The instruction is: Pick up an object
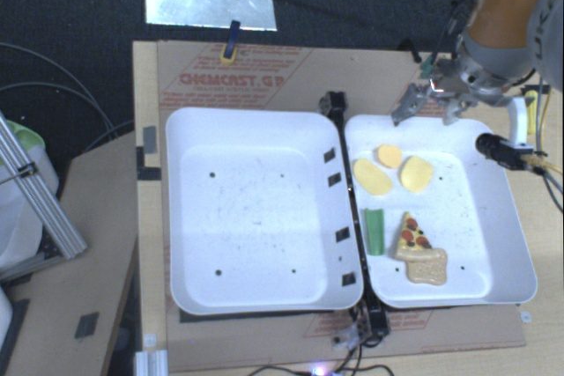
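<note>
Two shallow white bins — a left bin (189,189) and a right bin (493,224). Three yellow pieces (one small round (389,156), two larger ovals (373,178) (417,173)), one green stick (375,231), and one toy pizza slice (418,249) — five items altogether.

Red "CHEMCAST" lettering on the board (231,80)

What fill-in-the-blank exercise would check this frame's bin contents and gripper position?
1. The toy pizza slice lies in the ____ white bin.
2. The flat green strip lies directly ____ of the pizza slice in the image.
3. The gripper hangs over the right bin's ____ edge.
4. The number of yellow oval pieces in that bin is ____.

Missing words: right; left; far; three
</note>
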`<state>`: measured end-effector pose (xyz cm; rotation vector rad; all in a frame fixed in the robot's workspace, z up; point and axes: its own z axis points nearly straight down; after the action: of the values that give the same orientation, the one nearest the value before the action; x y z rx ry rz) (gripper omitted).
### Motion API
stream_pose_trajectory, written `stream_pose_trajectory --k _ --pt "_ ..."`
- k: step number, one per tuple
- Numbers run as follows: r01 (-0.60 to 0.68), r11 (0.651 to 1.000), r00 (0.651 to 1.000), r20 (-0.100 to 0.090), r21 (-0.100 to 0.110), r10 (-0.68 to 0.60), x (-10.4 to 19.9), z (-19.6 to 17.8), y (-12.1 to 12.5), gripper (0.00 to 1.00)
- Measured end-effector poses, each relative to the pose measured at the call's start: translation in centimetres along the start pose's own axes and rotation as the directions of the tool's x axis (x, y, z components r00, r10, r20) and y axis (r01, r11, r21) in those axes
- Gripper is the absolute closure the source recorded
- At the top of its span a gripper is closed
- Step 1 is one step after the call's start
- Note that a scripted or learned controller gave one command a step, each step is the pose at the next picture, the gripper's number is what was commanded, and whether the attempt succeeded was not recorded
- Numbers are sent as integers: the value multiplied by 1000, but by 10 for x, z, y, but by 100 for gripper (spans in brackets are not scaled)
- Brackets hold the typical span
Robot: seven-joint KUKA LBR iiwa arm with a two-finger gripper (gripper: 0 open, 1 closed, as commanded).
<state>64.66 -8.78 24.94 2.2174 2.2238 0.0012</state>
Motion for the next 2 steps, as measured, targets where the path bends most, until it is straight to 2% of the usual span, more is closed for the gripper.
stream_pose_trajectory --k 1,2 --pt "-11 1000 1000 0 15 11 -86 153 -65 0" --pt "-2 1000 1000 -4 9 2 -38 167 -131 0"
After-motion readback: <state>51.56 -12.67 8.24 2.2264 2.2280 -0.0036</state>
